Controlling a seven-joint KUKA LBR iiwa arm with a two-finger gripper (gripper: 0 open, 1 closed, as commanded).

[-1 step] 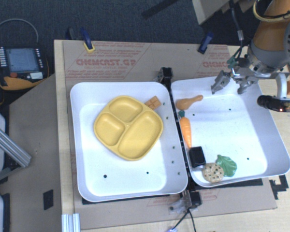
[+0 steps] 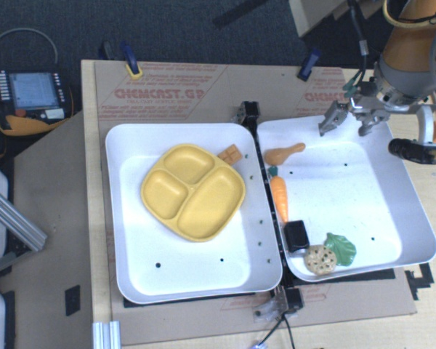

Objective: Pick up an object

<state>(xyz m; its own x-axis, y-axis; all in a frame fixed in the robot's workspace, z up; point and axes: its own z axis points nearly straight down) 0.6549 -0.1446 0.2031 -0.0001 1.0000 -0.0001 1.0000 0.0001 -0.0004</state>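
Note:
My gripper (image 2: 349, 123) hangs open over the far rim of the right bin (image 2: 392, 195), its two fingers spread apart with nothing between them. In that bin lie a tan drumstick (image 2: 284, 153) near the far left corner, an orange carrot (image 2: 278, 198) along the left wall, a black block (image 2: 296, 235), a cookie (image 2: 320, 259) and a green leafy piece (image 2: 343, 248) at the near edge. The drumstick is the closest item, down and left of the gripper.
The left bin (image 2: 131, 253) holds a yellow divided plate (image 2: 193, 192) and a small brown block (image 2: 230, 155) at the plate's far right edge. A black clamp (image 2: 249, 112) sits between the bins at the back. The bench's cardboard top surrounds both bins.

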